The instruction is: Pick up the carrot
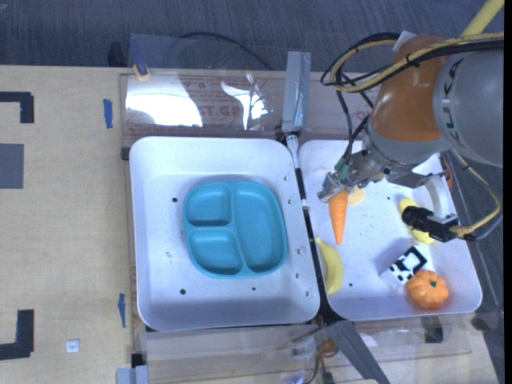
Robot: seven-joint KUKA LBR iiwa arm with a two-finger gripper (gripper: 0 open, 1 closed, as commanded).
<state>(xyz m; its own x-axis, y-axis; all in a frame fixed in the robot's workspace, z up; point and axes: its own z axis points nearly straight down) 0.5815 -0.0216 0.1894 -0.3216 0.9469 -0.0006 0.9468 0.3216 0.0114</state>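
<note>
The orange carrot (338,216) is in the right bin (376,294), near that bin's left wall, with its thick end up against the gripper and its tip pointing toward the front. My gripper (340,187) reaches in from the right and sits right over the thick end. The fingers close around the top of the carrot. The wrist and its orange band hide the back part of the right bin.
A yellow banana (331,267) lies along the right bin's left wall, just in front of the carrot tip. A small orange pumpkin (428,289) and a black-and-white cube (408,264) sit at the front right. A blue divided plate (236,226) lies in the left bin (152,214).
</note>
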